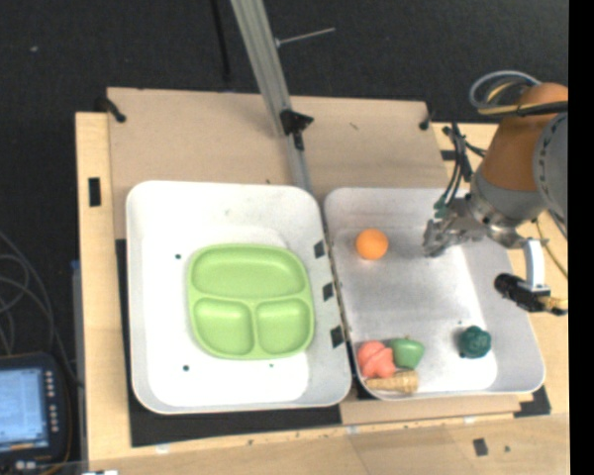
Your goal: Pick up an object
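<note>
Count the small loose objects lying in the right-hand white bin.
4, maybe more hidden in the cluster. A round orange ball lies near the upper left; a dark green lumpy toy lower right; a pink lumpy toy and a light green toy touch at the front edge.

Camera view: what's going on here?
The arm's gripper sits over the right bin, right of an orange ball, with nothing visibly held. A pink item, a green one and a tan one cluster at that bin's near edge, a dark green piece further right. The left bin holds a green tray.
</note>
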`<state>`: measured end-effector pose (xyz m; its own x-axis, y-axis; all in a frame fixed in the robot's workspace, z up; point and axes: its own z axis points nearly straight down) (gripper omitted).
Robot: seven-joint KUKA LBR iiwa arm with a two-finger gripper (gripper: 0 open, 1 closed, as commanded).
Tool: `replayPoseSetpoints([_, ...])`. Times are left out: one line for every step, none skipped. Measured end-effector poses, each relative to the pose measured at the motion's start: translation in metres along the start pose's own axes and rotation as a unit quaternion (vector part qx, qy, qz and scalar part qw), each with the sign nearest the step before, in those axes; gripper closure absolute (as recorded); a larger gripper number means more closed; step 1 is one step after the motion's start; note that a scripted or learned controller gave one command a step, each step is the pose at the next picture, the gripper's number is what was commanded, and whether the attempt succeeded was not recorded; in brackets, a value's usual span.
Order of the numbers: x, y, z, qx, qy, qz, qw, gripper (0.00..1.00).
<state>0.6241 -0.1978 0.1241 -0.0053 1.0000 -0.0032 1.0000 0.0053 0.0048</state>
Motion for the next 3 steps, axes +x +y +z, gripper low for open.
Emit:
replayPoseSetpoints([0.008, 0.006, -0.054, -0.001, 0.001, 0.001, 1.0000, 1.00])
replayPoseSetpoints([0.005, -0.001, -0.114, -0.002, 0.000, 0.001, 1.0000, 1.00])
replayPoseSetpoints([0.003, 0.000, -0.160, -0.001, 0.000, 0.000, 1.0000, 1.00])
